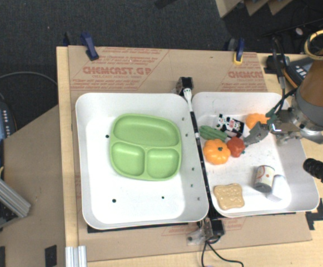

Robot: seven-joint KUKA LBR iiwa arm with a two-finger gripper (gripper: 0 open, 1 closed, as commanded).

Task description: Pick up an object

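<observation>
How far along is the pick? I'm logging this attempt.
Done: the gripper has reached into the right bin, low beside the red toy and orange pumpkin. In hand: nothing visibly between its fingers. Left: grasping and lifting; the can, toast and others lie in the bin.

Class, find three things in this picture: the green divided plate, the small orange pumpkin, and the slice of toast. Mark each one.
green divided plate (145, 131): camera view, on its large upper compartment.
small orange pumpkin (216, 152): camera view, on its round body.
slice of toast (229, 196): camera view, on its flat top face.
</observation>
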